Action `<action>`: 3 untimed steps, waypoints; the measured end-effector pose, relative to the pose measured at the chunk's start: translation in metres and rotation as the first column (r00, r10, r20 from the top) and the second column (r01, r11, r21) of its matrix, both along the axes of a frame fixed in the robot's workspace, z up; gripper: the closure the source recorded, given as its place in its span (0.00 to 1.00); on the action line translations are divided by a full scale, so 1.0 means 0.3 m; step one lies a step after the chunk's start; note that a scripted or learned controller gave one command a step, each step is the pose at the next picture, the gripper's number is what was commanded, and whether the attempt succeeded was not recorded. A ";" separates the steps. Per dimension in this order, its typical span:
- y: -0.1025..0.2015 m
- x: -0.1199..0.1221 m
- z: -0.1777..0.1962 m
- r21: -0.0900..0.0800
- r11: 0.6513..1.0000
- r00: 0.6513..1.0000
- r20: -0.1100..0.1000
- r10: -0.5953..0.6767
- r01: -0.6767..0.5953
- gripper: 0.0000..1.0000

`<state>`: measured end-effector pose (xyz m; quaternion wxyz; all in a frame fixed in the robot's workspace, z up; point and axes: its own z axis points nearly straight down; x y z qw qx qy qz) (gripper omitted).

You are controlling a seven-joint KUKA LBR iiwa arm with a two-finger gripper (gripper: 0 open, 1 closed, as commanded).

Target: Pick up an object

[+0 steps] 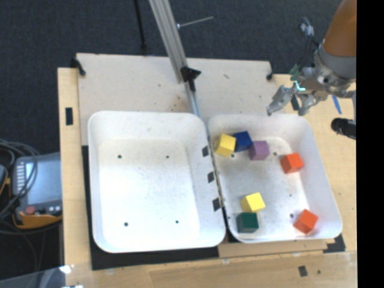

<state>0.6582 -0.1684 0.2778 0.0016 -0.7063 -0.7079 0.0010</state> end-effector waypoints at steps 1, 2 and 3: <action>-0.003 0.002 0.011 -0.004 1.000 1.000 0.004 0.002 -0.002 0.00; -0.029 -0.027 -0.176 -0.004 1.000 1.000 -0.001 -0.004 0.004 0.00; -0.028 -0.019 -0.383 -0.003 1.000 1.000 0.000 -0.005 0.005 0.00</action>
